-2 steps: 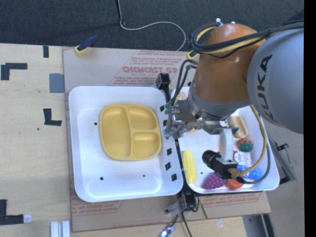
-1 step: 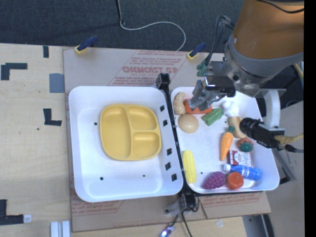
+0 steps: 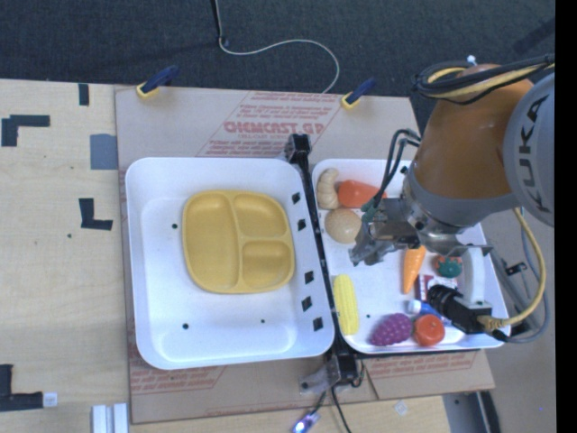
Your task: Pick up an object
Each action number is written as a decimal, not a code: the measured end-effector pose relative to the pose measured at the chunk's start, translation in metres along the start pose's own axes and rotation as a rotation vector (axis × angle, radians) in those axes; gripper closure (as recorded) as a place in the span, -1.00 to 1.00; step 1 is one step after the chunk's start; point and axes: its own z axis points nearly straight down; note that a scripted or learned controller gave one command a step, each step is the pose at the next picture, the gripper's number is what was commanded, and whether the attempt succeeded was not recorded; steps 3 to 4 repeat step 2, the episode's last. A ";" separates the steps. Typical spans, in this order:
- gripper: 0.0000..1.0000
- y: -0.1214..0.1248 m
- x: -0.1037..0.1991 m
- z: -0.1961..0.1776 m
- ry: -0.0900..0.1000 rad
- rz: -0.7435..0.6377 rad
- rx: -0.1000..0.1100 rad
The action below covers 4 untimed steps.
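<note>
Gripper (image 3: 371,242) hangs low in the right bin (image 3: 478,336); its opening can't be judged from this angle. Nothing is visibly held. Nearest is the beige potato (image 3: 341,225), just at its ten o'clock; the corn (image 3: 345,303) lies toward seven, long axis twelve-to-six.

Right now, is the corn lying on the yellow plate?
No, the corn lies in the right bin beside the purple grapes, while the yellow plate sits in the left bin.
</note>
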 end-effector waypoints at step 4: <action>1.00 0.003 0.073 -0.085 0.003 -0.011 -0.017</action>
